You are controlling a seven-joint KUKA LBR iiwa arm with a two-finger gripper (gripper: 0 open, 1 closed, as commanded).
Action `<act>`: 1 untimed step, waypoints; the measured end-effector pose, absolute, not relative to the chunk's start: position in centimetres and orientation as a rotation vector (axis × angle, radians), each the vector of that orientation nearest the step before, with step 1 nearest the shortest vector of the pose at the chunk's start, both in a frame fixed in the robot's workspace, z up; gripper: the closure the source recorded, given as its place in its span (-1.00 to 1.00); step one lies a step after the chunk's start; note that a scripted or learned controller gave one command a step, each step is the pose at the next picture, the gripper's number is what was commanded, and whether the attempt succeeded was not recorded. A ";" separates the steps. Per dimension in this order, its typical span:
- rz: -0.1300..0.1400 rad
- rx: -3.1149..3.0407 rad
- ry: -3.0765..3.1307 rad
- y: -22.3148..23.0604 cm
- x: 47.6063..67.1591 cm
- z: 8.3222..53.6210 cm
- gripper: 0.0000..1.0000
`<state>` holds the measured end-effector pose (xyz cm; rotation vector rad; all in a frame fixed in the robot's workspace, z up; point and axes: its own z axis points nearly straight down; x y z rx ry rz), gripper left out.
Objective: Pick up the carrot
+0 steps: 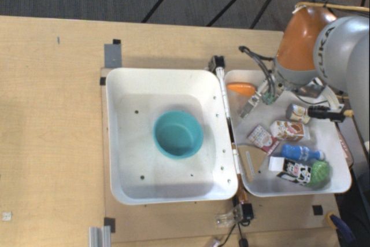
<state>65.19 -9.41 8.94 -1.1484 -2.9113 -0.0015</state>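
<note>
We see the carrot lying in the right bin's far left corner. The gripper hangs just beside it, jaws slightly parted and holding nothing. A teal bowl sits in the left bin.

Glossy white plastic bins, matt wooden bench

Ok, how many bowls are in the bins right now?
1: a teal bowl sits in the middle of the left bin. The arm covers part of the right bin, so another could be hidden.
</note>
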 end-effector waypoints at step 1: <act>0.017 -0.945 -2.977 -9.8 65.5 8.9 -1.00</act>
